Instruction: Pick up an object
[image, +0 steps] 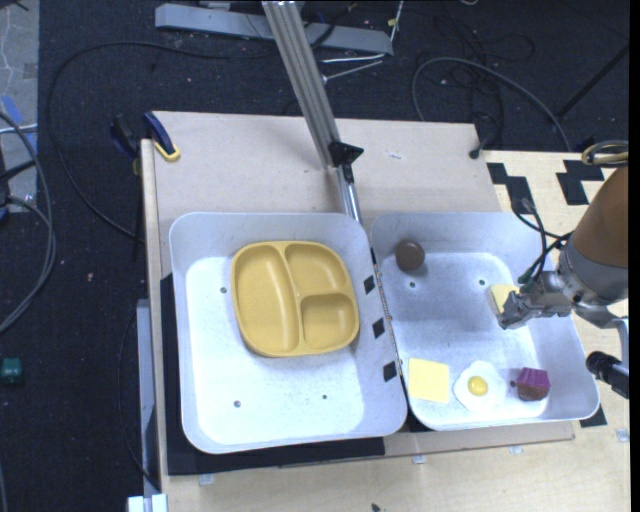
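Observation:
The right bin holds a brown round object at its far left. Along its near side lie a flat yellow slice, a fried egg toy and a purple piece. A small yellow block lies near the bin's right side. My gripper is low over the bin floor, right beside that block and just to its near right. The gripper body hides part of the block.
The left bin holds a yellow divided plate. A metal pole slants over the bench toward the gap between the bins. Cables trail by the arm at the right bin's far right corner.

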